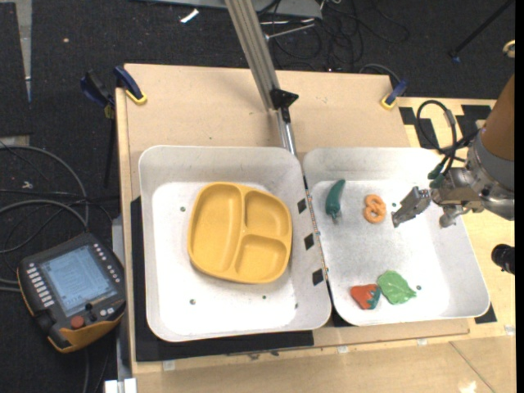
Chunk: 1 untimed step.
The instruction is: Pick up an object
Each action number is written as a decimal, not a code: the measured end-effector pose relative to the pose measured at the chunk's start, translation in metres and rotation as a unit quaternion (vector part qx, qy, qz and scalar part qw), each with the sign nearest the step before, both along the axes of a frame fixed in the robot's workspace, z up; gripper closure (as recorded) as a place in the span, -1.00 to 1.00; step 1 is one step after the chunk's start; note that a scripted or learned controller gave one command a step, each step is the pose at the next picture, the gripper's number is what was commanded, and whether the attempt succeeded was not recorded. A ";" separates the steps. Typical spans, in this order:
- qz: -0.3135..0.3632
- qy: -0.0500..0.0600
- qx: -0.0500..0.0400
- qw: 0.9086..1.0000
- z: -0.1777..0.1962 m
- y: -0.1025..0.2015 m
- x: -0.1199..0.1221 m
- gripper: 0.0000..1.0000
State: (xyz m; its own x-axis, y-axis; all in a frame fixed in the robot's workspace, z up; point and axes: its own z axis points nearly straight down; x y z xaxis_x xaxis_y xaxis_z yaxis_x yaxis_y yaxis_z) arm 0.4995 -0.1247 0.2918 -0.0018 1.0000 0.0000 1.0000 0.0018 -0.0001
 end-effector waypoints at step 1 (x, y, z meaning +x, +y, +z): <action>0.000 0.000 0.000 1.000 0.000 0.000 0.000 -1.00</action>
